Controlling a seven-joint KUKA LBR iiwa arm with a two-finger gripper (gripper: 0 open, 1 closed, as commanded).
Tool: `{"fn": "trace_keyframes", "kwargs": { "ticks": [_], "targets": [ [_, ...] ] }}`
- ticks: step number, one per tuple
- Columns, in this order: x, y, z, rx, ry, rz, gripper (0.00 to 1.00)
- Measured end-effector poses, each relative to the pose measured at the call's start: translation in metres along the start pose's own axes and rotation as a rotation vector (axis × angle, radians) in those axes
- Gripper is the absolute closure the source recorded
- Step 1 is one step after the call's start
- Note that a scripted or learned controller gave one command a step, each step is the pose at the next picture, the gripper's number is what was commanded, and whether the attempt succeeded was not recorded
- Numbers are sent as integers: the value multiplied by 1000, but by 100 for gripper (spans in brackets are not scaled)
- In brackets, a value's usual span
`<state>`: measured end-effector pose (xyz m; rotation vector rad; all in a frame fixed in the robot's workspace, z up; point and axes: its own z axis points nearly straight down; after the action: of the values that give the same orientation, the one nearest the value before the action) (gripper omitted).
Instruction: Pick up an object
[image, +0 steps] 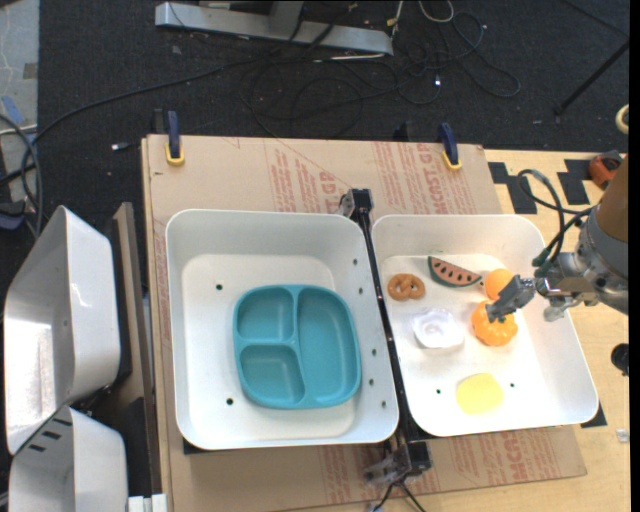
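**Hand lowered over the orange toy in the right bin**

The arm reaches in from the right so that its hand (508, 303) sits low over the orange toy (494, 328), which lies in the right bin (566, 385), the landmark here. Whether the hand is open or closed on the toy cannot be told; dark hand parts overlap the toy's top. The toy looks roundish, with no clear long axis or facing. Inside the same bin, a pretzel (405, 288) and a watermelon slice (454, 272) lie toward the far wall, the slice's length running roughly left-right; a white piece (436, 329) sits mid-bin and a yellow disc (480, 393) near the front wall. Left of that bin, a second one holds a teal divided plate (296, 347)
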<state>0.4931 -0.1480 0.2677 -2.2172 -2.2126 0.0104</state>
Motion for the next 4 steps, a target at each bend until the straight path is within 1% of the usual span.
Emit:
{"fn": "trace_keyframes", "kwargs": {
  "ticks": [1,2,3,4],
  "targets": [
    [1,2,-6,-11,-2,-3,0],
    [6,6,39,-7,-1,-2,0],
    [0,10,87,-7,-1,0,0],
    [6,3,136,-7,0,0,0]
  ]
}}
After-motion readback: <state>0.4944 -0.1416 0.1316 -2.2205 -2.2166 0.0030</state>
